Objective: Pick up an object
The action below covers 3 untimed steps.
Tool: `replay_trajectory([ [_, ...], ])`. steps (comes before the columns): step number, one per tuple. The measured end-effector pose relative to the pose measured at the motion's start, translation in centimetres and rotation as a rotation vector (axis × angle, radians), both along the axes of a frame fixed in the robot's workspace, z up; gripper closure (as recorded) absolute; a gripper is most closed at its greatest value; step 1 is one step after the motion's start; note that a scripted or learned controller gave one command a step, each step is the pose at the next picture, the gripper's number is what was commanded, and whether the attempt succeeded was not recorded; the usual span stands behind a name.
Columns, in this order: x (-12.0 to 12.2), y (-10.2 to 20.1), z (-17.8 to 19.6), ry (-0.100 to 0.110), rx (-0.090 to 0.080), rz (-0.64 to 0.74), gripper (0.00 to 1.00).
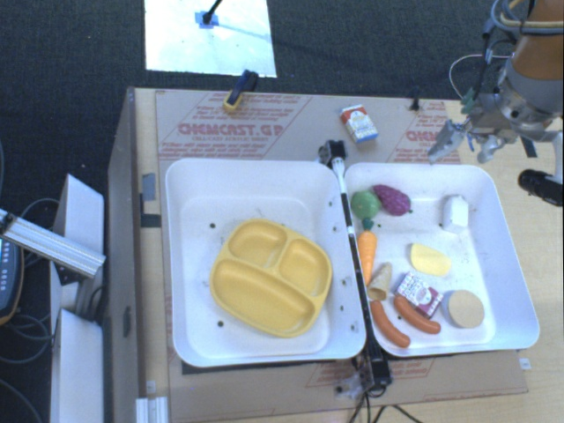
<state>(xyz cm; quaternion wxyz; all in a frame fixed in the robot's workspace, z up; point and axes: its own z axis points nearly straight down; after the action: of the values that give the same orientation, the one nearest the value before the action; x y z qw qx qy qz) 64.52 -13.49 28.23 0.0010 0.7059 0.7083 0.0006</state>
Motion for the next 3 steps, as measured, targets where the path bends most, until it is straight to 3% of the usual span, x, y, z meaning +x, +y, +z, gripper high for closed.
replay_trajectory([
  [1, 0.0, 3.8, -10.2, 0.003, 0.001, 0.001, 0.00],
  [2, 2.2, 4.3, -19.9, 0.004, 0.001, 0.002, 0.00],
  [3, 2.4, 4.3, -18.7, -0.002, 0.000, 0.004, 1.00],
])
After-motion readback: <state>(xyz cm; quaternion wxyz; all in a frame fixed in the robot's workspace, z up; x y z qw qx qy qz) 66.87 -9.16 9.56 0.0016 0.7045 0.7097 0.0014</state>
